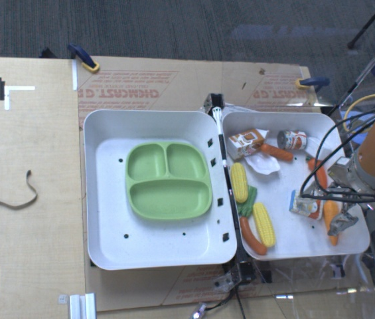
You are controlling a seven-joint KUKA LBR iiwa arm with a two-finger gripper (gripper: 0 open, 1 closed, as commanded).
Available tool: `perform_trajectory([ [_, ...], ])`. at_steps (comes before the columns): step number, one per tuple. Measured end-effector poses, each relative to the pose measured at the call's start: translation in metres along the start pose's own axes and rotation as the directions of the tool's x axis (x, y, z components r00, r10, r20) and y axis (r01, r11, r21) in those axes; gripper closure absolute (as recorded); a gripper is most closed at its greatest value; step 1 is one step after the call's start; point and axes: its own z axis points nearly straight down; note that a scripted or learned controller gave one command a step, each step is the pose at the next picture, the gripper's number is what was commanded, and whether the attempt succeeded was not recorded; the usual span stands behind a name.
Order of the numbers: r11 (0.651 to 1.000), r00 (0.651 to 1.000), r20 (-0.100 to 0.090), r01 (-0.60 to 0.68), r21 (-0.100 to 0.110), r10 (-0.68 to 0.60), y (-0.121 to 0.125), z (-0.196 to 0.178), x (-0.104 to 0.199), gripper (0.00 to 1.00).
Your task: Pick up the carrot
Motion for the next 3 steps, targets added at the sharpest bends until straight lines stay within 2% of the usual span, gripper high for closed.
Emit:
perform_trajectory([
  [1, 0.947, 0.947, -0.006, 0.320, -0.011, -0.320, 0.002, -0.002, 0.014, 0.00],
  [2, 0.948, 0.948, 0.002, 0.318, -0.008, -0.318, 0.002, -0.013, 0.010, 1.00],
  [3, 0.989, 0.989, -0.012, 0.148, -0.017, -0.148, 0.048, -0.057, -0.022, 1.00],
])
